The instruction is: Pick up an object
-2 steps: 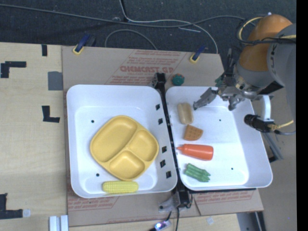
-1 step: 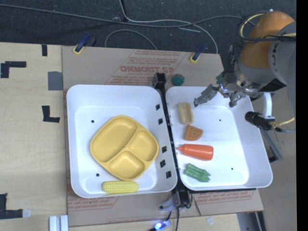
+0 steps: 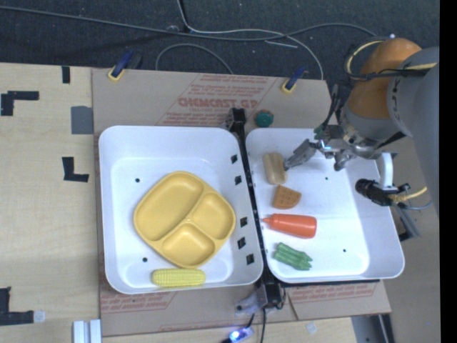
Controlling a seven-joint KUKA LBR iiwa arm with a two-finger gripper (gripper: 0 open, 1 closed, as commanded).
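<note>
Claw just right of the bread roll — apparently touching; whether it grips, I cannot tell.

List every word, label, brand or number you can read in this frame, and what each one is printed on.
"CHEMCAST GP": red print, read uncertainly because it is blurred, on the brown cardboard sheet under the bins.
Smaller red lines around it on that sheet: too blurred to read.
Faint red print along the cardboard's front edge: too small to read.
Nothing legible on the yellow plate, the two bins or the arm.
</note>
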